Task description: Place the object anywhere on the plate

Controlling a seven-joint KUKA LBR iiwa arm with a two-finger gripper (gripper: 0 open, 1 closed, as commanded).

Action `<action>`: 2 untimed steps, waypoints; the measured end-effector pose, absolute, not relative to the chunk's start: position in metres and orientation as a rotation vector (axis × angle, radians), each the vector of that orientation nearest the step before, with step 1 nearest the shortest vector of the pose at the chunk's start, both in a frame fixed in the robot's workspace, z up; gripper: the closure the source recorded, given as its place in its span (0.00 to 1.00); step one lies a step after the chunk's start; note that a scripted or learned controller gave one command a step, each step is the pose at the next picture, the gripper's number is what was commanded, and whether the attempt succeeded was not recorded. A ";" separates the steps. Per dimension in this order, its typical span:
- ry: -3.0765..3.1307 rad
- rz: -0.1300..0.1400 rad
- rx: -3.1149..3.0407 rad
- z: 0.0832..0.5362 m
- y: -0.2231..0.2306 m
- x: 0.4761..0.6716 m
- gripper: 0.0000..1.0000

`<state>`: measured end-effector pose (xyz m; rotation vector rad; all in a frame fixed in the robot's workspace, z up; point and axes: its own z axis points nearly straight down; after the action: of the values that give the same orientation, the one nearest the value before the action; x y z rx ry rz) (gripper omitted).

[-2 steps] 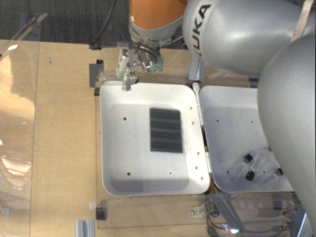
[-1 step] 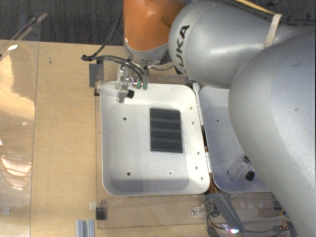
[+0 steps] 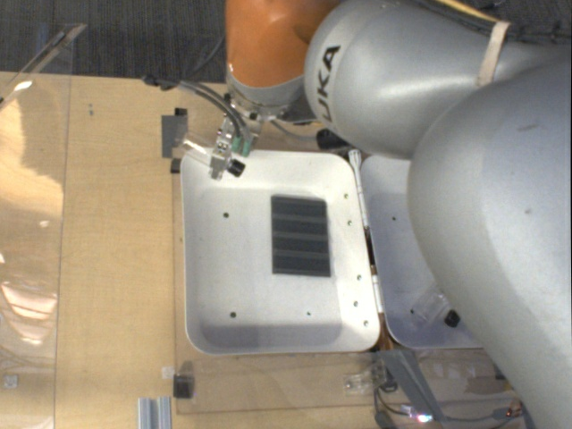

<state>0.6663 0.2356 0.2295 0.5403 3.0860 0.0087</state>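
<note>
Two-finger metal pincer (image 3: 228,155) hangs over far-left corner of left shallow white plastic bin (image 3: 206,320), tilted toward rim; too small and blurred, so cannot tell its state or contents. Dark grey ribbed rectangular plate (image 3: 300,235) lies flat mid-bin, bare, well apart from pincer. Task's object not identifiable. Likely judgement: placing not yet done. Grey arm with orange band (image 3: 268,25) covers much of right white bin (image 3: 393,239).

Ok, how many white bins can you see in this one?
2. The left bin lies fully in view, with a dark ribbed pad inside. The right bin beside it is largely covered by the arm, so anything in it may be hidden.
</note>
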 end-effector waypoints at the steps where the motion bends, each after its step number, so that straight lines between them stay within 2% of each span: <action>1: 3.078 0.016 0.534 0.243 0.237 0.668 1.00; 2: 3.070 0.024 0.529 0.256 0.238 0.670 1.00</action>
<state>0.6696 0.2380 0.2562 0.5293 3.0701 0.0243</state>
